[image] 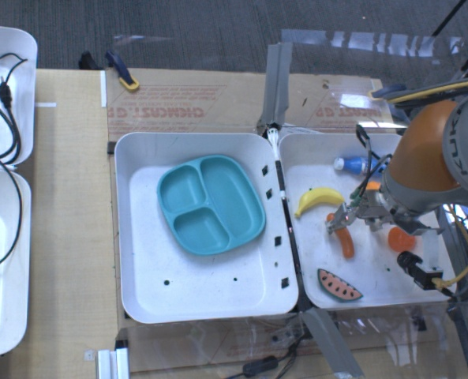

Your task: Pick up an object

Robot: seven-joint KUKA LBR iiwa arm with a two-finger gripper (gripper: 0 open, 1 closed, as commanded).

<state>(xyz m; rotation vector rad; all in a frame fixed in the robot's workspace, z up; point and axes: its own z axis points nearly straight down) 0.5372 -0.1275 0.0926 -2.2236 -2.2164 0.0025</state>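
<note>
The right bin (pixel 423 297) holds a yellow banana (pixel 319 199), an orange carrot-like stick (pixel 346 245), a watermelon slice (pixel 339 286), a blue and white tube (pixel 352 164) and a small orange piece (pixel 402 238). My gripper (pixel 344 218) reaches in from the right and sits low over the upper end of the orange stick, just right of the banana. Grey gripper parts cover that end of the stick. The arm's orange band (pixel 423 152) hides part of the bin's right side.
A teal divided plate (pixel 210 204) lies in the left bin (pixel 139 290). The divider wall (pixel 285 219) between the bins runs just left of the banana. A black cable end (pixel 419 271) hangs near the right bin's front right corner.
</note>
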